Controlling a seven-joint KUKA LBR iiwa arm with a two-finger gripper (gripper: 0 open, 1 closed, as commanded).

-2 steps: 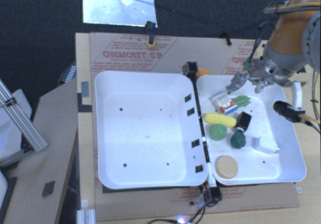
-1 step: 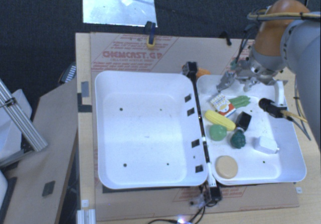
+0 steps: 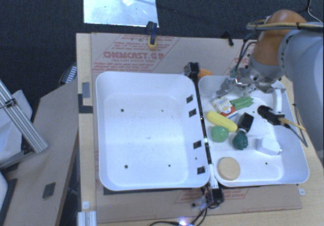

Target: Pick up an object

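While the arm reaches in from the right, its gripper (image 3: 229,86) hangs over the far part of the right bin (image 3: 296,166); whether its jaws are wide or narrow cannot be told. Just below it lie a small packet (image 3: 223,105) and a green bar (image 3: 242,102). Nearer sit a yellow corn cob (image 3: 221,121), a light green ball (image 3: 219,134), a dark green piece (image 3: 240,141) and a tan disc (image 3: 229,168). Beside it is the left bin (image 3: 109,85).
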